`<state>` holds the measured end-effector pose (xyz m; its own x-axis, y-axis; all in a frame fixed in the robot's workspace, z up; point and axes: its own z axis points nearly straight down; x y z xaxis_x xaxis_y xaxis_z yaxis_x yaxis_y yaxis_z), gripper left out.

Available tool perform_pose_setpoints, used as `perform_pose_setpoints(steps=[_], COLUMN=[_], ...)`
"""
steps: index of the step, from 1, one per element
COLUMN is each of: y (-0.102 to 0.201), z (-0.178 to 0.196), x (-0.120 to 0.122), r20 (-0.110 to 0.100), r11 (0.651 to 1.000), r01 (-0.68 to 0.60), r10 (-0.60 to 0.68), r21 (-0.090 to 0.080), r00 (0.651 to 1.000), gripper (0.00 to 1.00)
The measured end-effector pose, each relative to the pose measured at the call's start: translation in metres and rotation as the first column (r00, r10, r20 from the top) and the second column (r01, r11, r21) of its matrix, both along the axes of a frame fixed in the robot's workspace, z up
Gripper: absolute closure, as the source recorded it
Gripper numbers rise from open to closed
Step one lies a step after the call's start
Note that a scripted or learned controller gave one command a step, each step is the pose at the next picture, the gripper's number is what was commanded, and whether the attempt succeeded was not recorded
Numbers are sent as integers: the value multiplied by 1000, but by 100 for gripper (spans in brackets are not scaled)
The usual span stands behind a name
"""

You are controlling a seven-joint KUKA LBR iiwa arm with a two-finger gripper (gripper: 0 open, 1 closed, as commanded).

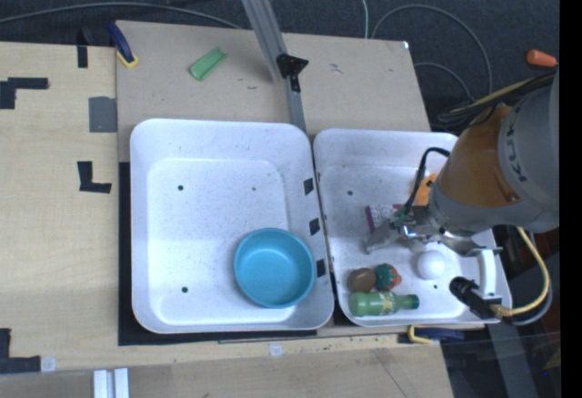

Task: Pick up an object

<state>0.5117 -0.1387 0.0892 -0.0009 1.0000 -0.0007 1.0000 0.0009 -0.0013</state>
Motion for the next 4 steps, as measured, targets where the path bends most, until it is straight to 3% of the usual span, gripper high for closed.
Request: perform_pose_setpoints(steps=[1,3,4], y=[1,4,61], z=[10,124,119], x=[0,-3,17], r20=[-1,5,0], r11=[1000,1000,1000], r01=[-1,-1,-7], r10=[1,1,7], r21=[2,-1,3], r00=[1000,1000,1000], gripper=[100,100,100])
